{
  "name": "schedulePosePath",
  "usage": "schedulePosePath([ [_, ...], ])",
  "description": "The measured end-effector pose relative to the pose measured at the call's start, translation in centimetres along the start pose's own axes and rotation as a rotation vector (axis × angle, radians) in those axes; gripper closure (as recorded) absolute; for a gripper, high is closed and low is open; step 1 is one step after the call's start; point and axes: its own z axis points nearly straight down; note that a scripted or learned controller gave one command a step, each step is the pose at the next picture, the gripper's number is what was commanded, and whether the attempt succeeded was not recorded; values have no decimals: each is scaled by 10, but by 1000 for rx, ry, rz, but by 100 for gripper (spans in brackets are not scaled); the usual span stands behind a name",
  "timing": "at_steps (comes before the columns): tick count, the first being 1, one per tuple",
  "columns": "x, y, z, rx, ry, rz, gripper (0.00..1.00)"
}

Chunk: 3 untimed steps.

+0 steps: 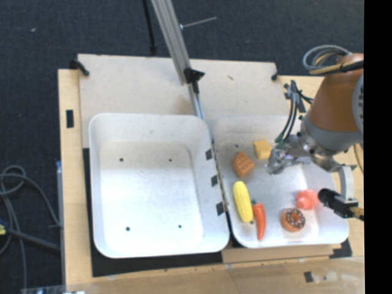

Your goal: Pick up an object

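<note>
White bins sit side by side on the worktop (70, 164); the right bin (318, 237) holds a cheese cube (263, 149), waffle (243, 164), corn (242, 201) and carrot (260, 220). The gripper (278, 163) hovers beside the cheese. A descent here may nudge it aside.

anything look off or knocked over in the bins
Nothing stands out. The corn, carrot, doughnut, tomato, waffle and cheese all lie inside the right bin, none spilled or broken. The gripper hangs over it.
</note>
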Motion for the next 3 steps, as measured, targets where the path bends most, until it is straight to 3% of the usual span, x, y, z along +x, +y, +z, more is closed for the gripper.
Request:
schedulePosePath([
  [3,145,67,-10,1,1,1,100],
])
